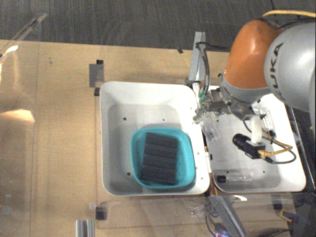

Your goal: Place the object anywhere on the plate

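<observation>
Smooth teal plastic plate [137,154], matt dark ribbed block [159,158], glossy white plastic bins [116,125], pale wood-grain bench [49,142], shiny grey-and-orange arm shell [289,68], rough dark carpet [123,9] beyond.

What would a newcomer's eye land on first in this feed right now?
First the teal plate in the lower right part of the left bin, with a dark ridged block lying flat on it. Next comes the arm, whose orange band looms over the right bin. Its gripper sits by the wall between the two bins, apart from the block.
</observation>
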